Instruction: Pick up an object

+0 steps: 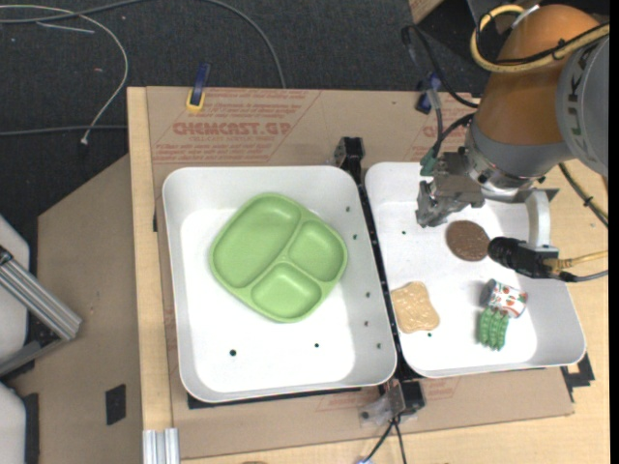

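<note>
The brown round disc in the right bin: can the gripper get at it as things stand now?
Probably yes. The brown disc lies flat and uncovered, and the gripper hangs just beside it.

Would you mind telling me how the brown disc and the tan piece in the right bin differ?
The brown disc is dark and round; the tan piece is pale with an uneven outline. The disc lies right by the gripper; the tan piece lies nearer the bin's front left corner. Both lie flat in the same bin.
</note>
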You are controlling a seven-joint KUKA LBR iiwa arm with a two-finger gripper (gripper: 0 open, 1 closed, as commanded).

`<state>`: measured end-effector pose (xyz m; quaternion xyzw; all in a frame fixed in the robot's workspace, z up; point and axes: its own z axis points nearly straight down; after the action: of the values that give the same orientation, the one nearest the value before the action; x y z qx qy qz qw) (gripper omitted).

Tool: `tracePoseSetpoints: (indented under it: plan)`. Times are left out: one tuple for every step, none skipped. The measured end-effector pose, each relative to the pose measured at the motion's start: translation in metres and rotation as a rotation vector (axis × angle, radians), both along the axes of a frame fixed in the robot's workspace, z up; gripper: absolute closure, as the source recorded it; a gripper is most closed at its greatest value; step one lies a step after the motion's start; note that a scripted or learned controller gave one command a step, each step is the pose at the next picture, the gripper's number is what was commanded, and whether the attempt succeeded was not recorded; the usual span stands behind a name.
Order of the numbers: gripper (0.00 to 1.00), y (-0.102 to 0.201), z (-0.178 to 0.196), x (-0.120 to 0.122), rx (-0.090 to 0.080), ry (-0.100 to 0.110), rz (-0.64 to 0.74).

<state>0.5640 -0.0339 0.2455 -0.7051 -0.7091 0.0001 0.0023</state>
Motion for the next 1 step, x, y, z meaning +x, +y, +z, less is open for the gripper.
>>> tracePoseSetpoints:
  plan:
    - [1.0,0.0574,0.0044,0.0004,0.0,-0.004,0.002]
